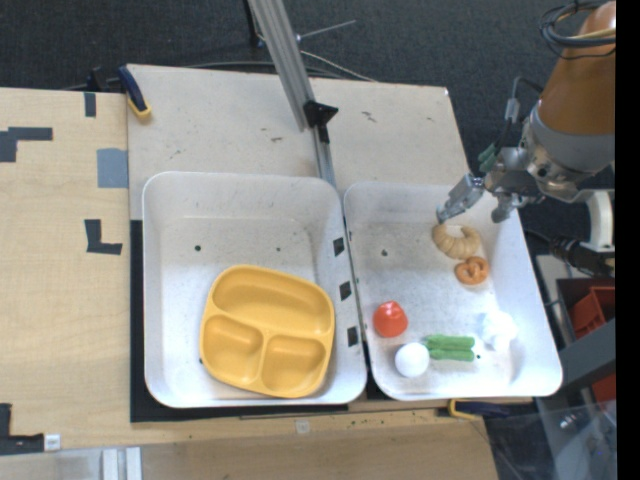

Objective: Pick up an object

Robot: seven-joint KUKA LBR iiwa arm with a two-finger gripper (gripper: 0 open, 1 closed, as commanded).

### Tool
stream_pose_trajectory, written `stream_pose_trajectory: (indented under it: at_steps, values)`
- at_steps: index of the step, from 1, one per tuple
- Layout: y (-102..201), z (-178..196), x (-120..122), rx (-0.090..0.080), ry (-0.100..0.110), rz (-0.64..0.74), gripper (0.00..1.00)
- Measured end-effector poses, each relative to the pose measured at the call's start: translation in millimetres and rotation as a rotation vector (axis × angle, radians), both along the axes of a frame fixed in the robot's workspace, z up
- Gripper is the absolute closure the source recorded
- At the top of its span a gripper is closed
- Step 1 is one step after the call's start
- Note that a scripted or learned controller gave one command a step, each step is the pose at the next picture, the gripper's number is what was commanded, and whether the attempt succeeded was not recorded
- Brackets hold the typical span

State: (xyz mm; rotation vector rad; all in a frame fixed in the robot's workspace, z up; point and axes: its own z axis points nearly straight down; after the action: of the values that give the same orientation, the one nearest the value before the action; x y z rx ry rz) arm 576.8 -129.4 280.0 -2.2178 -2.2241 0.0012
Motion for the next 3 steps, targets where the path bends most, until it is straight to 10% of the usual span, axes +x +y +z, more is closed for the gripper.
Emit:
stream_pose_trajectory:
  at_steps: [3]
  values:
    - [-1.8,-108.2,1.6,0.0,0.007,-0.002,0.0]
